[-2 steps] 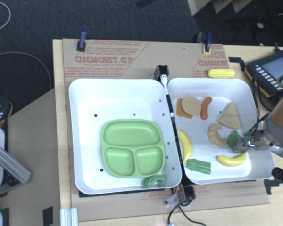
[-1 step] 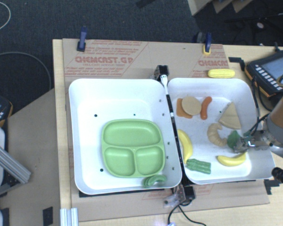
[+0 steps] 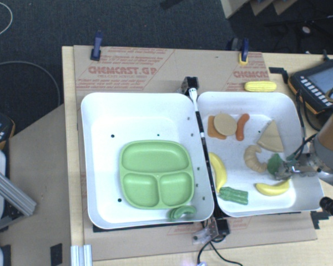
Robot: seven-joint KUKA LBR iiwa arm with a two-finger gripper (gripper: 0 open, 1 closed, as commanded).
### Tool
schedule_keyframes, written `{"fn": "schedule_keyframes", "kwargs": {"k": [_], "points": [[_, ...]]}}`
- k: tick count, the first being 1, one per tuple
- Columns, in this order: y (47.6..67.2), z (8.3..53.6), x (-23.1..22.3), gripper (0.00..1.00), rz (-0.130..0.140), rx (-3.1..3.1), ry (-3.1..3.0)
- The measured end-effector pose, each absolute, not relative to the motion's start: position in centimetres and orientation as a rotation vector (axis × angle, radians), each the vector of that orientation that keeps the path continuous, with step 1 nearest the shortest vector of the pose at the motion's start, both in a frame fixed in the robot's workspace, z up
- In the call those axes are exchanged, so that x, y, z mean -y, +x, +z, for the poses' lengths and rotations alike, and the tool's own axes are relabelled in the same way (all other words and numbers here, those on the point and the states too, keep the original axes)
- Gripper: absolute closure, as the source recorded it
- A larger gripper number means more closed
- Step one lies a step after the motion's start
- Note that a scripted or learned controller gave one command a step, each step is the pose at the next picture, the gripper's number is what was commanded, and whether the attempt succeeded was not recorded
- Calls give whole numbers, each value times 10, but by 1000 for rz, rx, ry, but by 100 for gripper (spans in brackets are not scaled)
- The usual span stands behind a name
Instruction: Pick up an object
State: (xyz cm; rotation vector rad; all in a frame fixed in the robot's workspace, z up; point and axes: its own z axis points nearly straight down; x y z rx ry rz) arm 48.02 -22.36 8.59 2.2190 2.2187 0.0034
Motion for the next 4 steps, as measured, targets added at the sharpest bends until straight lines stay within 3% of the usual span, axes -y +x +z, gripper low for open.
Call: {"fn": "schedule_keyframes", "kwargs": {"k": [4], "points": [[480,86,224,100,3,-2219,2219]]}}
